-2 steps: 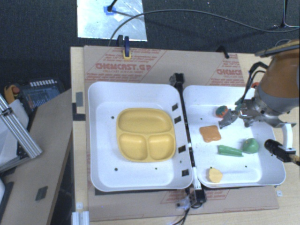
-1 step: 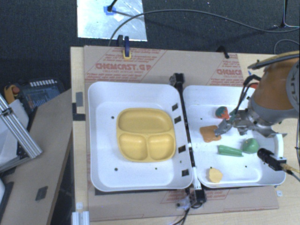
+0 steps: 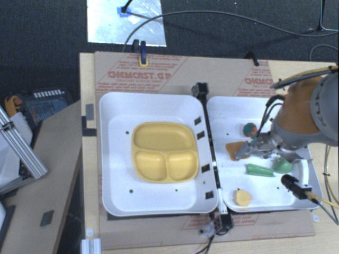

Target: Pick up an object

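Two white bins sat side by side on the tabletop. The left bin held a yellow divided tray near its middle. I reached into the right bin from three o'clock, my claw low over its centre. From this angle I could not tell how it stood or whether it held anything. A brown piece lay touching the claw at its nine o'clock side. A small orange-and-green ball sat at the claw's twelve o'clock. A long green object lay at five o'clock, just beside it, and a pale yellow piece rested near the bin's front rim, at six o'clock.
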Robot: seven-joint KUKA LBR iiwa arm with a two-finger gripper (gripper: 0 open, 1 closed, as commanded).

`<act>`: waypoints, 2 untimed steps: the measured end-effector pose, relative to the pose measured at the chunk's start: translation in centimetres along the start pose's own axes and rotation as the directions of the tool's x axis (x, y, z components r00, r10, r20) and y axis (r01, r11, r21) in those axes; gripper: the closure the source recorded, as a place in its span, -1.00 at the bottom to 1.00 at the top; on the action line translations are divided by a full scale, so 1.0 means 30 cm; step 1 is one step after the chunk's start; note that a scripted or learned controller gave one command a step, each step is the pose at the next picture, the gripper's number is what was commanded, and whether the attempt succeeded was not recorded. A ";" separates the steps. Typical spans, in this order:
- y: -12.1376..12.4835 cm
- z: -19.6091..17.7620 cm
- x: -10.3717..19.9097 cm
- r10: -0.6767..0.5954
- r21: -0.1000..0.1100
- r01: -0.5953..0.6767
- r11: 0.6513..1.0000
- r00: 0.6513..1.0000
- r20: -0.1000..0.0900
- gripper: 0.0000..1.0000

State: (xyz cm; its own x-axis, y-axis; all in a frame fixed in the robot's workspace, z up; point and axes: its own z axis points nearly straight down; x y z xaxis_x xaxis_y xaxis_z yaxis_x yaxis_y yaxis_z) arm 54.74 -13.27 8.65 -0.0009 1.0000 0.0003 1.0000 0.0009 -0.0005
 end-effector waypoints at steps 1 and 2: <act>0.006 -0.046 -0.001 -0.001 -0.006 0.001 1.000 1.000 0.001 1.00; 0.038 -0.241 0.014 -0.004 -0.007 0.004 1.000 1.000 0.002 1.00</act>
State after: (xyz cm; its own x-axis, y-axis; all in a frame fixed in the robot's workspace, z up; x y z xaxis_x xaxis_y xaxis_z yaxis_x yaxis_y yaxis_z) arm 55.89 -12.84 15.88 -0.0046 1.0000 -0.0015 1.0000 0.0046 0.0069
